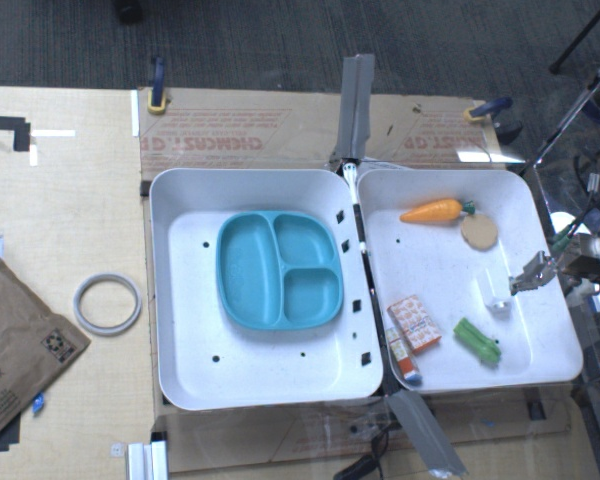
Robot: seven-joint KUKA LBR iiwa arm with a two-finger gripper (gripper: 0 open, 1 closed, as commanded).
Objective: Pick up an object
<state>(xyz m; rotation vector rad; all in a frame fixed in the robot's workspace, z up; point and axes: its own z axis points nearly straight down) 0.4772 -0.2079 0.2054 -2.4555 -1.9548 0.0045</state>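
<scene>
Nearest the camera in the right bin (540, 213), a green piece (476, 340) and a red-patterned box (414, 324) lie before the gripper (528, 276) at its right wall, fingers unreadable, while a tan disc (479, 232) and carrot (433, 211) lie farthest back.

Dark grey carpet (280, 18) lies beyond a pale wooden bench (55, 198) (a tape roll (107, 302) and cardboard box (15, 343) rest on it), under even light.

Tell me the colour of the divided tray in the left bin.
Light blue, a turquoise shade; the divided tray shows plainly in the camera view.
</scene>
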